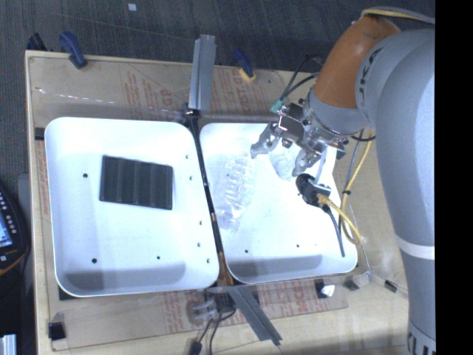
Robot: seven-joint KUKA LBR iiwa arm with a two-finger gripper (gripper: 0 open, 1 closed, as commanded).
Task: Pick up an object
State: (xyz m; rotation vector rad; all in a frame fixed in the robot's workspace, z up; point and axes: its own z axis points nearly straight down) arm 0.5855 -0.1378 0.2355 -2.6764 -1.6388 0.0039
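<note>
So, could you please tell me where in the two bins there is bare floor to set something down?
Left bin: bare white floor all around the dark ribbed block, widest toward the near wall. Right bin: free along the near wall, below the clear plastic object. It is crowded at the right bin's far right, where the hand hangs with its cables.

Bins: I count two white bins (122, 272) side by side on the table (111, 87).
Dark ridged pads: one (137, 183), lying in the left bin.
Clear plastic things: I make out one (235, 187) in the right bin; it is see-through and hard to read.
Blue clamps: I see two (72, 49) along the table's far edge.
Arms: one (384, 87), carrying one tool (284, 154).
</note>
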